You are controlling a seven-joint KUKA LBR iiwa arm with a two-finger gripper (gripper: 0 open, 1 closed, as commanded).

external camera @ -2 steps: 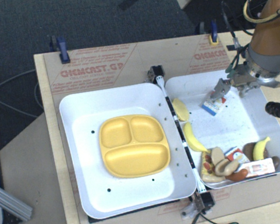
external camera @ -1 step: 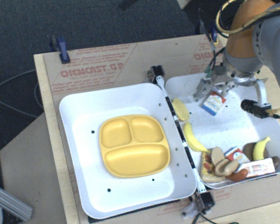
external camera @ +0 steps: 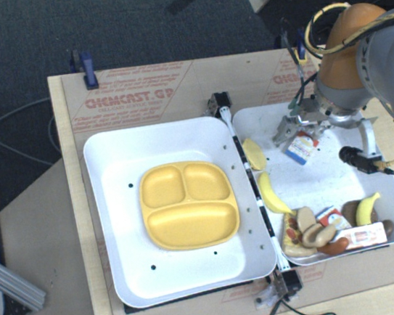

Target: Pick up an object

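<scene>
Left bin point(external camera: 116, 202) carries a yellow divided plate point(external camera: 188, 204); right bin point(external camera: 376, 177) holds bananas and food items along its near edge. The claw point(external camera: 297, 131) sits low at the grasping step, a small blue-and-white packet point(external camera: 301, 149) just beneath its tips. Whether it has clenched cannot be told; next it needs a confirmed grip, then a lift.

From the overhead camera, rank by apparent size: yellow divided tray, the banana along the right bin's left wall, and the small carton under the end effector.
1. Yellow divided tray, by far the largest.
2. Banana.
3. Small carton, partly hidden by the end effector, so its full size is unsure.
</scene>
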